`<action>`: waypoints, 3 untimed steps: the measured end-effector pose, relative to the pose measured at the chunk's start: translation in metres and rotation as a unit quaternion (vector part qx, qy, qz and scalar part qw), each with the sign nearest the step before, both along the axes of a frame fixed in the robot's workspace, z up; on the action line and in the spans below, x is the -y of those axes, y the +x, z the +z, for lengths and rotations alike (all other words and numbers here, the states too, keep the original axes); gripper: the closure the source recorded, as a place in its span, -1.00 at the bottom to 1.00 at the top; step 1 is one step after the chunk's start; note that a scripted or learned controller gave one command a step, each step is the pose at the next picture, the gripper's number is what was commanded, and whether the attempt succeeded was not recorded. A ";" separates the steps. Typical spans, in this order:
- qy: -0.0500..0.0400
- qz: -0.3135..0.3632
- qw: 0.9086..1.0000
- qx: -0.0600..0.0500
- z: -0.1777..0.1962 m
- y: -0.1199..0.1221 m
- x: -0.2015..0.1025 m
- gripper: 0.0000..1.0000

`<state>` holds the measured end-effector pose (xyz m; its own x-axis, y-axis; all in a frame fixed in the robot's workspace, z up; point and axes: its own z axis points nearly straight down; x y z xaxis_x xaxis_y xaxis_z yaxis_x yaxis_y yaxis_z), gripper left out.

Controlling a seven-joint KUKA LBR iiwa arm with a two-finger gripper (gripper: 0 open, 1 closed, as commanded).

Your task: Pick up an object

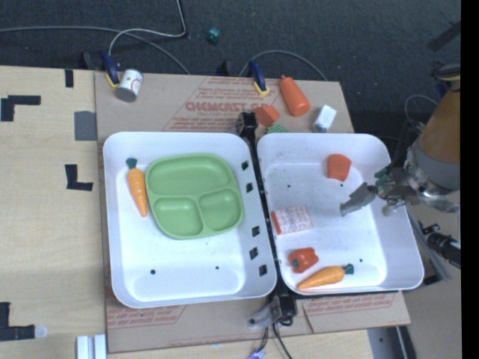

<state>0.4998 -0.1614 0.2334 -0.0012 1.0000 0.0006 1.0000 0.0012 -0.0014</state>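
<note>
On the far left of the surface (45,223), a small white can (129,84) is lying beside a blue clamp (111,69) at the far edge of the cardboard sheet (217,103). The left bin (120,268) is holding a green divided plate (196,195), with a toy carrot (136,188) lying just to the left of the plate, its green top pointing far. Along the divide between the two bins, a row of black clips (254,234) is sitting.

Beyond the bins, on the cardboard, an orange bottle-shaped toy (294,96) is lying tilted, with a smaller orange piece (266,115) nearer the bins and a white cube (325,117) to its right.

The right bin (400,264) is carrying four things: an orange block (338,166) toward the far side, a red-and-white packet (290,220) near the left wall, a red toy pepper (303,258) nearer, and a second carrot (323,277) lying along the near edge, just beside the pepper.

The arm is reaching in from the right, and the tool (367,197) is hanging over the right part of the right bin, between the orange block and the near carrot but apart from both. Nothing is sitting between its fingers; whether they are spread or pressed together, I cannot tell.
</note>
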 end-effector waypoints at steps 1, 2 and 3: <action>-0.001 -0.001 1.000 -0.001 -0.054 0.052 0.042 -1.00; 0.000 0.001 1.000 0.000 -0.067 0.096 0.029 -1.00; -0.001 0.000 1.000 0.002 -0.146 0.129 0.011 -1.00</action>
<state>0.6292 -0.1723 0.0869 -0.0015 1.0000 -0.0021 1.0000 0.0015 0.0031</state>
